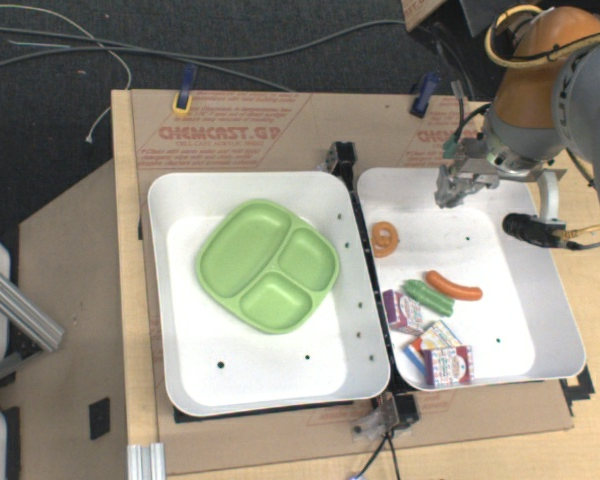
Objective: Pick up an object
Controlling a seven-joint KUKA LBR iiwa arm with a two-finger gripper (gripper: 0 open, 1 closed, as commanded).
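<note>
Orange ring (384,238), right bin (540,348): unpicked; my pincer (452,196) hovers far-side, spread or pressed I cannot tell; next, descend.

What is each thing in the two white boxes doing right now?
green plate: flat, right way up, alone in the left bin.
orange ring: lying flat, right bin.
orange sausage: on its side.
green pod: lying beside the sausage.
small cartons: tipped over in a pile.
gripper: above the right bin's far end, holding nothing.
</note>
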